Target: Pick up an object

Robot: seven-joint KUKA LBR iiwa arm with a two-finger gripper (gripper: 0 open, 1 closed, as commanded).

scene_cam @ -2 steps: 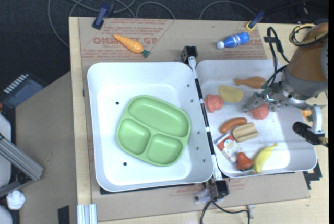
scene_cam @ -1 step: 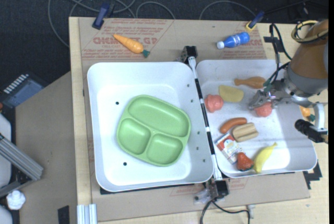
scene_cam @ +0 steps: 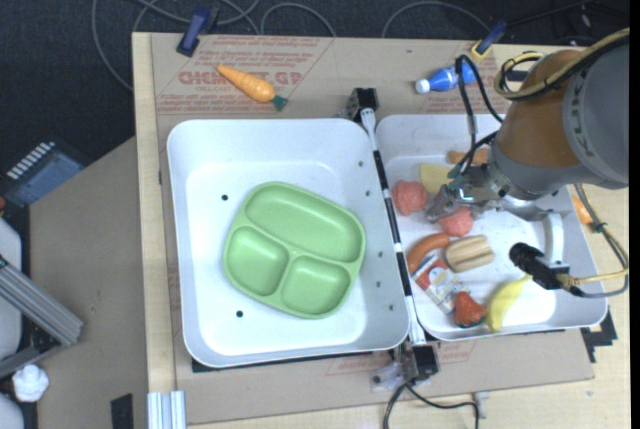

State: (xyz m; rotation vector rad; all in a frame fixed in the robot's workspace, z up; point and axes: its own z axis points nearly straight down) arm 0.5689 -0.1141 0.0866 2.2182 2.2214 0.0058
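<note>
Down in the right bin [scene_cam: 560, 312]
My jaws [scene_cam: 455, 202] hang right over the pink toy [scene_cam: 457, 222]; can't tell if they're parted or pinched.

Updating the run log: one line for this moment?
arm: over right white bin | tool: low among toy foods, by pink round piece | green divided plate: left bin

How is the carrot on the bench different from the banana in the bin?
The carrot is orange with a green tip; the banana is yellow. The carrot lies alone on the brown bench outside the bins; the banana sits among other toy foods in the right bin. Both are small, elongated toy foods.
</note>
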